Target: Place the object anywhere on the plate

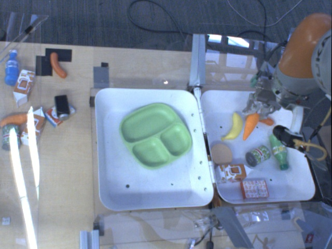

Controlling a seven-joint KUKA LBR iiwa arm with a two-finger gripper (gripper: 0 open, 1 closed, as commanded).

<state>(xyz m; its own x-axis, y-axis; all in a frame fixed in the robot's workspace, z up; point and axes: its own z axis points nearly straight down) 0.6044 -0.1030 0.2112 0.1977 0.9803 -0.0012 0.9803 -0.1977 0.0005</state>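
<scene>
While the green plate (pixel 155 135) is sitting in the left bin (pixel 111 191), the gripper (pixel 258 107) is hanging near the right bin's (pixel 306 188) far edge, its fingers closing on a carrot (pixel 250 126) beside a banana (pixel 234 127).

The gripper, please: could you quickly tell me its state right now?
Gripper: over the right bin, just above the carrot; whether it grips anything cannot be told.

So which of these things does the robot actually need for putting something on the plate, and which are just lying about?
For the job:
green plate
carrot, just under the tool

Lying about:
banana
green bottle
can
red box
blue bottle
</scene>
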